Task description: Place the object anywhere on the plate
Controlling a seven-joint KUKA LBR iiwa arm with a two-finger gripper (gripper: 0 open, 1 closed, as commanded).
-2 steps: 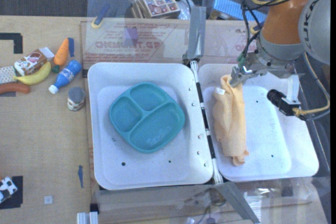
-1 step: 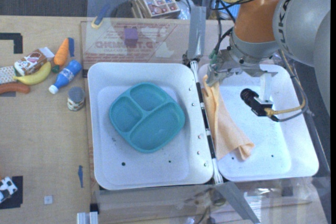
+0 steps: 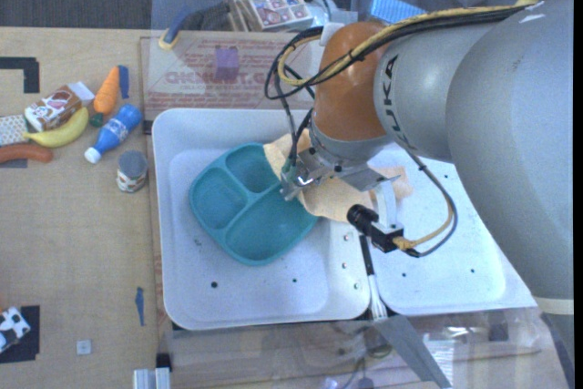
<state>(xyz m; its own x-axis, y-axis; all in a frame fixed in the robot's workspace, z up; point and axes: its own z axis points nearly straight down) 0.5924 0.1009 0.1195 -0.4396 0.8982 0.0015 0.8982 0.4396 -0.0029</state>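
1. Your jaws' state cannot be told: the gripper [image 3: 293, 182] sits low at the right rim of the teal plate [image 3: 250, 207], under the wrist
2. A tan flat object [image 3: 339, 199] lies beneath the gripper, partly hidden, touching the plate's right edge in the left bin [image 3: 182, 287]

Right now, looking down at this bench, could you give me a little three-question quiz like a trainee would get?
1. True or false: the teal plate lies in the left bin.
2. How many compartments does the plate have?
3. What lies just under the gripper? A) a tan flat object B) a banana C) a blue bottle

Key: 1 true; 2 three; 3 A. The banana and bottle lie on the wooden bench, outside the bins.
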